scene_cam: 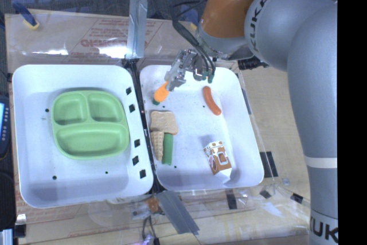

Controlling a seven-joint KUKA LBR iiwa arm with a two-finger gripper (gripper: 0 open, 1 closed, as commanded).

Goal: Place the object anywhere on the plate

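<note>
A green three-compartment plate (90,123) lies in the left bin (34,181). In the right bin (241,123) are a small orange carrot with a green tip (160,93), a red sausage (211,100), a slice of toast (163,121), a waffle-like piece (156,145), a green stick (168,149) and a brown-and-white carton (218,158). My gripper (176,77) hangs low over the right bin's far left corner, its tip right at the carrot's upper end. Whether it grips the carrot is unclear from this angle.
A black divider with clips (137,123) runs between the two bins. The grey arm with its orange band (229,6) crosses the back right of the right bin. Tape strips and cables lie on the bench around the bins.
</note>
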